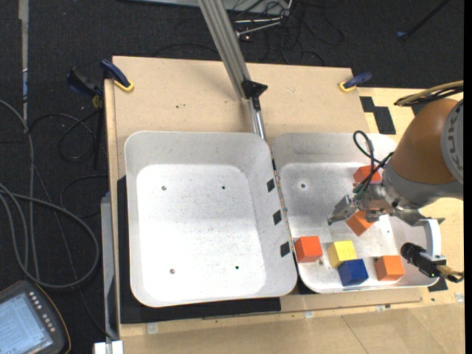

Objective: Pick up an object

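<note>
A tan wooden surface (192,98) on dark floor carries two white bins; blue clamps sit at its far corners. In the right bin (313,175), the jaws (359,214) are clamped on a small orange block (359,222), tilted, just above the bin floor, far of the yellow block (341,252).

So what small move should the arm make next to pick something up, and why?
Probably lift straight up a little. The two-finger gripper sits low in the right white bin with a small orange block at its fingertips, though whether it is actually gripped is unclear; a short lift would show.
</note>
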### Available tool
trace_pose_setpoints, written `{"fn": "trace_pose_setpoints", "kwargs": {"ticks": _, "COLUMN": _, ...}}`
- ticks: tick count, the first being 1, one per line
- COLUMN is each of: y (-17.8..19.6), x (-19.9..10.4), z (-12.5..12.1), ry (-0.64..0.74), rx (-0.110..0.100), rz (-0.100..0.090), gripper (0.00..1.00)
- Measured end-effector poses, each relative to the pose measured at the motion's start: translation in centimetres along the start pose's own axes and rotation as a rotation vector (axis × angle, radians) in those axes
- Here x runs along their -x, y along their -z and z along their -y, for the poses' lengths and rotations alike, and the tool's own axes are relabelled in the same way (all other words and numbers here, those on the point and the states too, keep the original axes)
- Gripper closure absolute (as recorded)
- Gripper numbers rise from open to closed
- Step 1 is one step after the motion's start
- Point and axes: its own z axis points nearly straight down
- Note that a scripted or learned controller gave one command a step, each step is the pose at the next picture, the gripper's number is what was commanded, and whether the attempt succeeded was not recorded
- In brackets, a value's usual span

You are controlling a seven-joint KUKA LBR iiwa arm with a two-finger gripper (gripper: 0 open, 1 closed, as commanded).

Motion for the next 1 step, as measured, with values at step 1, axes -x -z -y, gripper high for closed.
{"fn": "trace_pose_setpoints", "kwargs": {"ticks": 1, "y": 1.28, "x": -0.04, "z": -0.13, "ry": -0.001, "rx": 0.004, "rz": -0.002, "gripper": 1.0}}
